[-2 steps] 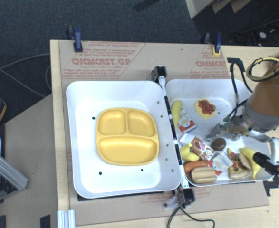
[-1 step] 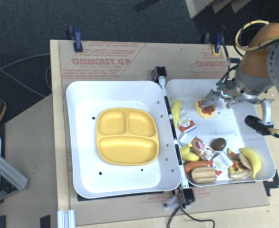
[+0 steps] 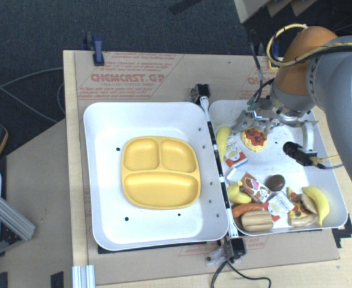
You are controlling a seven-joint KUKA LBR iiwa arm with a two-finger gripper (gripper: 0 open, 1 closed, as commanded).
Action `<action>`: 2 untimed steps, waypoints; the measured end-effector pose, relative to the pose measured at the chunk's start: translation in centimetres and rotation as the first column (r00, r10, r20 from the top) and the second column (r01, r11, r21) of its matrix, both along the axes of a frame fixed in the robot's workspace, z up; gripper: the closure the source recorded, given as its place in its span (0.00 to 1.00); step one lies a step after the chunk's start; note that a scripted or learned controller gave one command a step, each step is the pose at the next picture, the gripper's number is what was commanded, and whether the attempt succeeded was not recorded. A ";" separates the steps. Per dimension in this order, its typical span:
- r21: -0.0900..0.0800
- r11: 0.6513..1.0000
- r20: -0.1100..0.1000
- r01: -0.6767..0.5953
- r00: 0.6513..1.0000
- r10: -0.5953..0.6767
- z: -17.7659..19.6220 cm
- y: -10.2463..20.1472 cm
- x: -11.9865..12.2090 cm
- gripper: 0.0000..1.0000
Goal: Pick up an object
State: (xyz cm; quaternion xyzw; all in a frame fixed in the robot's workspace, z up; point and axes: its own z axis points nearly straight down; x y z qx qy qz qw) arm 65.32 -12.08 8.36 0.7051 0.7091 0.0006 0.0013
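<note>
My gripper (image 3: 252, 120) hangs low over the back of the right bin (image 3: 328, 161), at the end of the grey arm with the orange band. Just below its tip lies a small round toy pizza (image 3: 255, 139) with red topping; I cannot tell whether the gripper touches it. A yellow banana-like piece (image 3: 223, 139) and a red-and-white packet (image 3: 235, 159) lie to its left by the bin wall. Nothing visibly sits in the gripper.
The right bin's front holds a pile: brown disc (image 3: 276, 182), banana (image 3: 319, 201), hot dog bun (image 3: 256, 221), yellow piece (image 3: 236, 193), and snack packets (image 3: 255, 187). A yellow divided plate (image 3: 161, 173) sits in the left bin (image 3: 104, 137).
</note>
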 end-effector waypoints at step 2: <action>-0.002 1.000 0.010 0.003 1.000 -0.003 1.5 -0.3 0.2 0.00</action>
